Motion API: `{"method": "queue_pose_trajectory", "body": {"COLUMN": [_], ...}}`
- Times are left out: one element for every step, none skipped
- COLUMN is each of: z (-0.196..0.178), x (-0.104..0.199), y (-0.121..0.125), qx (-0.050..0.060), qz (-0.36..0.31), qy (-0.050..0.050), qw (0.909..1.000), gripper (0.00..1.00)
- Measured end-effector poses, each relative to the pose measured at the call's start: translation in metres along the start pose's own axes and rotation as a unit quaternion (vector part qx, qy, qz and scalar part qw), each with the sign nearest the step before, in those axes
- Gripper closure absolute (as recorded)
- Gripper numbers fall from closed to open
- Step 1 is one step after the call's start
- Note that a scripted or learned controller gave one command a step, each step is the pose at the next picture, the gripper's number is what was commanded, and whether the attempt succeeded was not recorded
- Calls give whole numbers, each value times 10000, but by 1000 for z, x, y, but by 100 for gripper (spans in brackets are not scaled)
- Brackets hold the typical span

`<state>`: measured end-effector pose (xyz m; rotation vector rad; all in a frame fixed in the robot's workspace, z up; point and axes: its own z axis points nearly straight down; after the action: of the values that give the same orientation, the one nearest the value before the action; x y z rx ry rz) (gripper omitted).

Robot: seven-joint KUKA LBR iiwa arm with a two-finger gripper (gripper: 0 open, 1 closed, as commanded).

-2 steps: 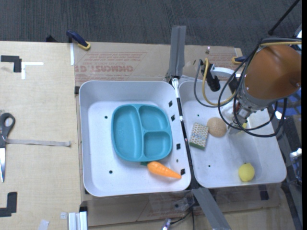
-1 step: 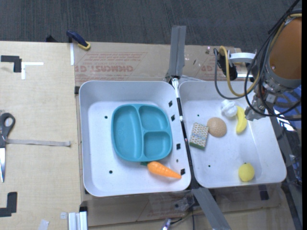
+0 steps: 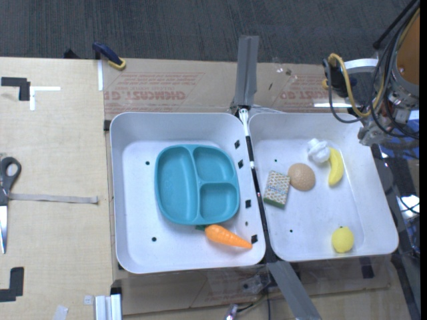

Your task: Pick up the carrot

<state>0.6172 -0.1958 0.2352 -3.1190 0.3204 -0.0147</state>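
The carrot (image 3: 228, 237) is lying ungrasped in the left bin (image 3: 127, 199), touching the near edge of the teal divided tray (image 3: 197, 183), while the arm (image 3: 393, 92) is hanging well apart beyond the right bin, claw state indeterminable; the pick is judged not yet begun.

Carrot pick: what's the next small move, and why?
Probably swing the arm left across to above the carrot. It lies in the left bin, near the front wall, just below the teal tray, while the arm sits at the right bin's far right corner.
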Motion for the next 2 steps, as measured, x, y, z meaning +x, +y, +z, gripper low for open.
{"method": "queue_pose_trajectory", "body": {"z": [-19,-1], "x": [-62,-116], "y": [30,50], "qx": [11,10], "qz": [-18,51], "qy": [-3,-14], "qw": [10000,10000], "gripper": [100,100]}}
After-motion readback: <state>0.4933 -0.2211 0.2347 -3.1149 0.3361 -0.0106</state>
